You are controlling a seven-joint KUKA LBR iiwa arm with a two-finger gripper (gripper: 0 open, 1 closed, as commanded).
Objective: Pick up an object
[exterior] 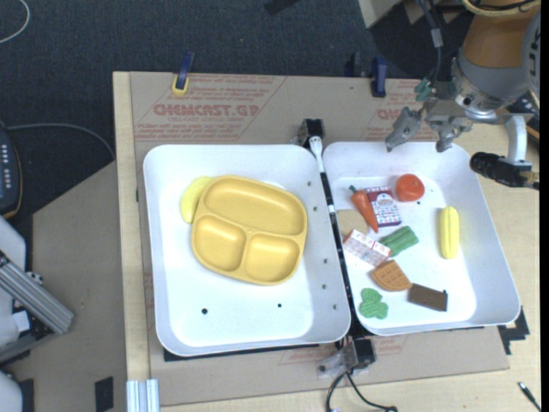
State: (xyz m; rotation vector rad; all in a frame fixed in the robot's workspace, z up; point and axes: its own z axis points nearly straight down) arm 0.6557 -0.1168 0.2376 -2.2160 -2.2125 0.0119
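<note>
Lab (clamped bench (257, 101), cables).

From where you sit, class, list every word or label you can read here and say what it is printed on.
"CHEMCAST G.P": red print on the brown board behind the bins.
Fainter red print repeats across the board; too blurred to read.
Small red packet: print too small to read.
White packet: print too small to read.

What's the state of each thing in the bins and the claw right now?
claw: open, nothing between its fingers, above the right bin's far edge
yellow divided tray: right way up, in the left bin
tomato: loose, right bin
carrot: lying flat, beside the red carton
red carton: lying flat
corn cob: lying flat, apart from the rest
brown block: lying flat, near the front edge
</note>
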